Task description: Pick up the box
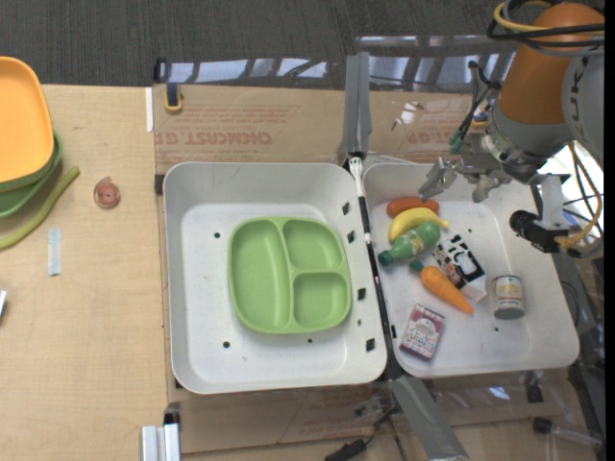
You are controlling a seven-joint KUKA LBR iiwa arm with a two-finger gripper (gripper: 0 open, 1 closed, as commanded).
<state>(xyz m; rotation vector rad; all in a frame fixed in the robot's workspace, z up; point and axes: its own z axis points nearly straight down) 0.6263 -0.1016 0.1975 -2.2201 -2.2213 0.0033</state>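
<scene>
White right bin (538, 353): box (422, 331) near front edge; gripper (459, 177) at back edge, grip state unclear.

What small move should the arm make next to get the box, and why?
Probably bring the gripper toward the near edge of the right white bin and over the small pink and white cardboard box. The gripper hangs at the bin's far edge, beyond the red, yellow and green toys, while the box lies flat near the front, apart from the orange carrot.

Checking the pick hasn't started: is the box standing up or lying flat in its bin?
Lying flat. The box shows its broad printed face upward on the right bin's floor, near the front-left corner.
</scene>
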